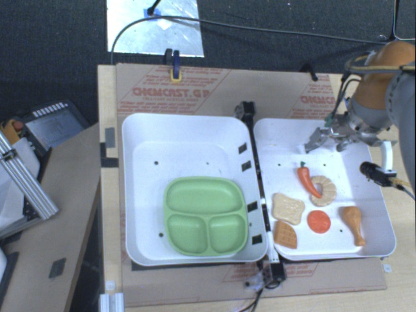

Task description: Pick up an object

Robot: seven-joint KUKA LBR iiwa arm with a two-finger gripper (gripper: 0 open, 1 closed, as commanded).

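My gripper (327, 142) hovers over the far part of the right bin (286, 132), its two metal fingers spread open with nothing between them. Toy foods lie nearer the front of that bin. A red chili pepper (308, 180) lies just below the gripper, against a round tan bagel (324, 190). A slice of toast (288, 208) and an orange-brown pastry piece (285, 234) lie to the left. A red tomato slice (318, 221) and a brown chicken drumstick (353, 224) sit toward the front right.
The left bin (149, 142) holds a green divided plate (205, 214) in its front half. A black divider strip (255, 174) runs between the bins. Cardboard lines the bench under both bins.
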